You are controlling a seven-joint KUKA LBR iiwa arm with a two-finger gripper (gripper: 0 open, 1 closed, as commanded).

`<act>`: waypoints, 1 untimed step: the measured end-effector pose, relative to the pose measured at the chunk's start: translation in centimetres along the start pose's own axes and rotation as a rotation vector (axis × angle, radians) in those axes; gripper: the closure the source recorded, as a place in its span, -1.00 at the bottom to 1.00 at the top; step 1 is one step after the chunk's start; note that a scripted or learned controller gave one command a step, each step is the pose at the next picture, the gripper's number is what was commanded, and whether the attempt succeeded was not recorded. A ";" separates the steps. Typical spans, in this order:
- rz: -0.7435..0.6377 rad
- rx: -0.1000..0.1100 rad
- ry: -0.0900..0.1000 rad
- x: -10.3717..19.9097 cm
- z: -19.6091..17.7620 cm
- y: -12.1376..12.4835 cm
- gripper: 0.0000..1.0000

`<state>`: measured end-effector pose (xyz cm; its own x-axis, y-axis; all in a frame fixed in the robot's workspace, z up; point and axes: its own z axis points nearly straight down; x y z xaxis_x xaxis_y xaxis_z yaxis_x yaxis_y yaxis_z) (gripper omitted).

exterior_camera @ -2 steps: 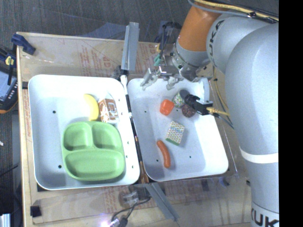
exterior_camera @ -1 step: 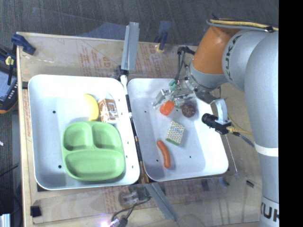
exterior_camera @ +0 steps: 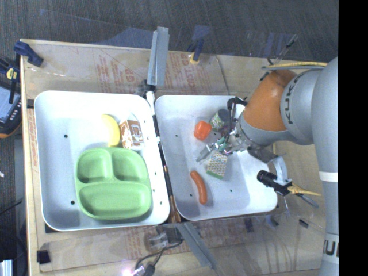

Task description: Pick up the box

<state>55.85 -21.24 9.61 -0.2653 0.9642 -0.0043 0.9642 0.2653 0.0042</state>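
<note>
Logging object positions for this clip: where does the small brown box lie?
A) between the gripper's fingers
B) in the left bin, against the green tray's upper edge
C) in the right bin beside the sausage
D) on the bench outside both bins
B: the box lies in the left bin, beside the yellow object and against the green tray.

Glossy white plastic bins (exterior_camera: 57, 154) sit on a matt wooden bench (exterior_camera: 86, 68).
</note>
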 end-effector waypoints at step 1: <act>0.012 -0.003 -0.001 1.1 -0.1 -3.3 -1.00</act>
<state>52.41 -21.05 9.65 -0.2534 0.9673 -0.0050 0.9673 0.2535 0.0071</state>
